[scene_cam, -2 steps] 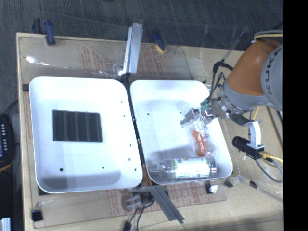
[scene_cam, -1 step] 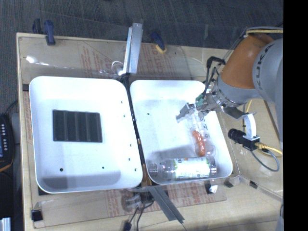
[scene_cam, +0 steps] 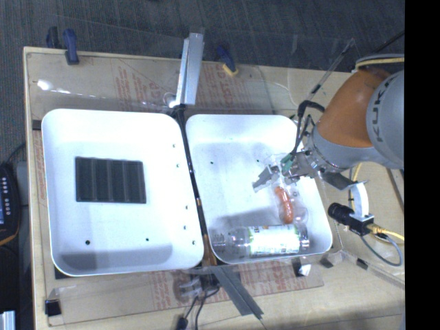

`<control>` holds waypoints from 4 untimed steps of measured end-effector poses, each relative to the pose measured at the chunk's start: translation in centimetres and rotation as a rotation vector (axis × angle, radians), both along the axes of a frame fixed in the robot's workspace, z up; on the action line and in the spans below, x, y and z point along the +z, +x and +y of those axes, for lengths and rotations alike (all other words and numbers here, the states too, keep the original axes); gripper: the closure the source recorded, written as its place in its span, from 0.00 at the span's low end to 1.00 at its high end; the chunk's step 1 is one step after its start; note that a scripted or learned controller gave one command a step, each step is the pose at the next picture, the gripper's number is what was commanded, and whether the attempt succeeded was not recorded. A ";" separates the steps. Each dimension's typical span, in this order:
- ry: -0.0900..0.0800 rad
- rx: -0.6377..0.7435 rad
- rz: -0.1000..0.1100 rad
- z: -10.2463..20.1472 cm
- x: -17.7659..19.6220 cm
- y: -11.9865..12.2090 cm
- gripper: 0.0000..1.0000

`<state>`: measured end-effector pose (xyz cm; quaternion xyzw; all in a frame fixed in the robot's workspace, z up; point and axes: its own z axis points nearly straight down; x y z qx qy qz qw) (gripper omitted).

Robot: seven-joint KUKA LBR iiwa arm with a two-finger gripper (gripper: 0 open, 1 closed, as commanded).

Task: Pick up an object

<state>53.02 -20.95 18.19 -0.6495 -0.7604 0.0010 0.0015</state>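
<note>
At the lower edge of the right bin (scene_cam: 206,184) I see a clear bottle (scene_cam: 265,241) lying along the wall. Just above it, an orange object (scene_cam: 284,205) sits under my gripper (scene_cam: 271,176), fingers apart, presumably poised over it. The left bin (scene_cam: 55,184) holds a dark grille (scene_cam: 110,180).

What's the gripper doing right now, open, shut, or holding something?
Gripper: cannot be told; it sits low in the right bin just above the orange object, nothing visibly between it.
</note>
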 end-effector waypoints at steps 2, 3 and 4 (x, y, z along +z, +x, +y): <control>0.000 0.152 -0.004 0.0 -9.0 -5.2 0.00; 0.000 0.156 -0.005 0.0 -8.0 -5.1 1.00; -0.004 0.155 -0.009 -0.2 -7.8 -5.0 0.00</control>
